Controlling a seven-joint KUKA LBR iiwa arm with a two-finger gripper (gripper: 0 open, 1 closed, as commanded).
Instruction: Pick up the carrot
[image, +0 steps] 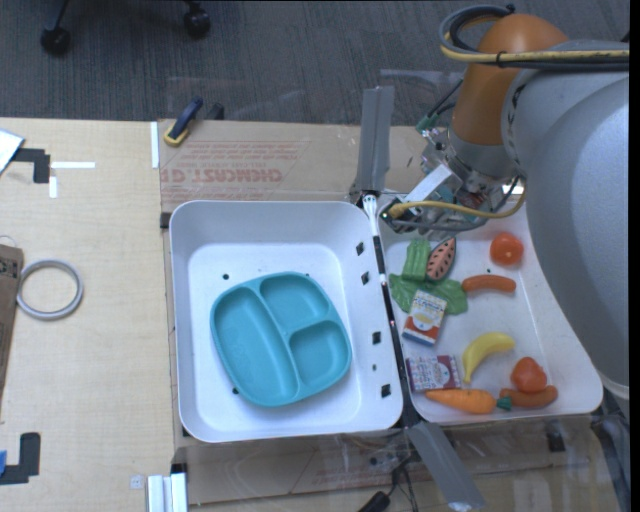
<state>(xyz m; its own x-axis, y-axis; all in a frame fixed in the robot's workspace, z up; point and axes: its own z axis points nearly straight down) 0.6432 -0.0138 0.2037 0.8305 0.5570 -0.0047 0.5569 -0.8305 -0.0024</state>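
Note:
The orange carrot, with a small green stub at its right end, lies along the front wall of the right bin. My gripper hangs over the far left corner of that bin, below the orange wrist band. It is well away from the carrot, with the length of the bin between them. Nothing shows in its grasp.
Around the carrot are a small pink box, a banana, a red tomato and a sausage. Farther back lie a juice carton, green leaves, a watermelon slice and another sausage. The left bin holds a blue divided plate.

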